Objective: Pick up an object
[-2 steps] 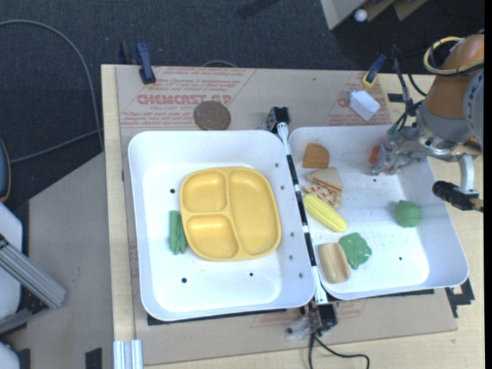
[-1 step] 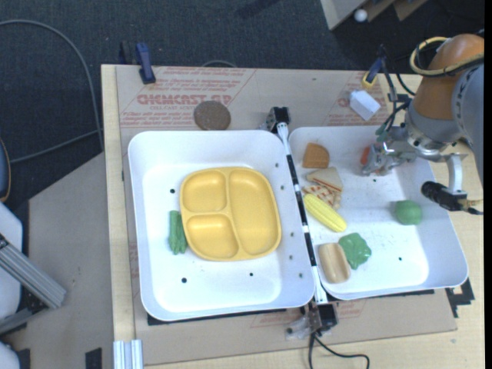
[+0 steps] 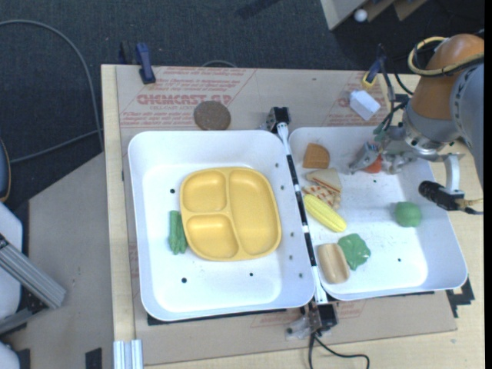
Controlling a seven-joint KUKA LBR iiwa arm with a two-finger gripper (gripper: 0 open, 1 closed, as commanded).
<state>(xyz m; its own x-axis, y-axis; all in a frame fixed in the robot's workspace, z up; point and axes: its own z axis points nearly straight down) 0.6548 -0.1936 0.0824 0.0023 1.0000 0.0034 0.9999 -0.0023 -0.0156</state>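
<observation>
Gripper (image 3: 374,160), finger state indeterminate, hangs low at the right bin's (image 3: 442,264) far edge over a small orange-red item (image 3: 372,165), probably a light, rigid, smooth plastic toy best pinched across its narrow middle, with toast (image 3: 316,157) lying nearby.

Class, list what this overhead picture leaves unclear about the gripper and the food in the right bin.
- Gripper: small and blurred in the camera view; open or shut unclear.
- Small red item beneath it: partly covered by the gripper, identity unclear.
- Arm: cut off by the right edge.
</observation>
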